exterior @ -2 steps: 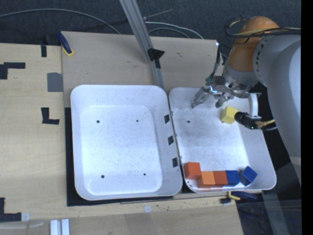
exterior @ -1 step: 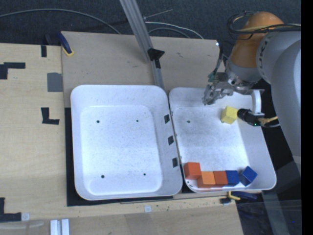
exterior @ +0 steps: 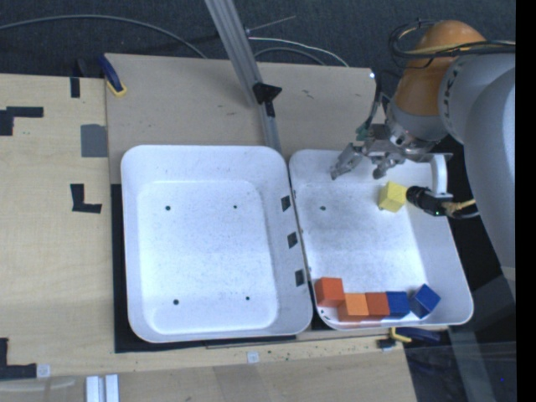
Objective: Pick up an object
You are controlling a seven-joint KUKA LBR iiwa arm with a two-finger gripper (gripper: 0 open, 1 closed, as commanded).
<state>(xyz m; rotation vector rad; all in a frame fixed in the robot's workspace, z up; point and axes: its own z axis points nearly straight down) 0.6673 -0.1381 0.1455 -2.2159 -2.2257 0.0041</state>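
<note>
Yellow block [exterior: 391, 197]: we list it first, lying loose on the floor of the right bin [exterior: 368, 249], in the upper right part, close to the bin's right wall. It touches no other block.

Gripper [exterior: 358, 166]: we find it over the upper edge of the right bin, up and left of the yellow block and apart from it. Its two fingers are spread wide, with nothing between them. The grey arm [exterior: 477, 99] with its orange band [exterior: 435, 65] comes in from the right.

Row of blocks along the right bin's lower wall, well apart from the yellow one: a red-orange block [exterior: 329, 290] at the left, an orange block [exterior: 357, 306] next, a second red-orange block [exterior: 377, 304], a blue block [exterior: 398, 304], and another blue block [exterior: 426, 299] tilted at the right end. We see them touching or nearly touching in line.

Left bin [exterior: 205, 241]: white, shallow, set edge to edge with the right bin.

Tabletop [exterior: 167, 99]: pale wood, bearing both bins. A slanted metal rail [exterior: 239, 48] crosses it above the bins, and black tape marks [exterior: 79, 198] lie to the left
</note>
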